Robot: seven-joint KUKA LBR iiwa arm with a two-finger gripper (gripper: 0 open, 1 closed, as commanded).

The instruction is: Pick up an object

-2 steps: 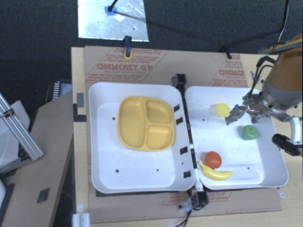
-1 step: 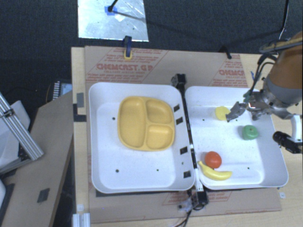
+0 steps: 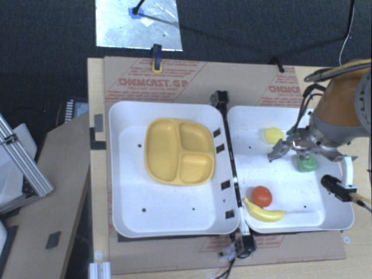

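Note:
My gripper (image 3: 292, 150) hangs low over the right bin (image 3: 331, 217), in its upper right part, and it stands open with nothing between its fingers. One grey finger (image 3: 278, 151) points out to the left. A small green object (image 3: 307, 165) lies just below and right of the gripper, partly under the wrist. A round yellow object (image 3: 273, 135) sits just up and left of it. Near the bin's front left, a red-orange ball (image 3: 262, 195) rests against a yellow banana (image 3: 264, 214).
The left bin (image 3: 125, 214) holds a yellow divided plate (image 3: 178, 151). A black ridge (image 3: 228, 156) separates the two bins. The arm's orange band (image 3: 343, 100) and grey wrist cover the right bin's far right corner. Cardboard (image 3: 192, 80) lies under both bins.

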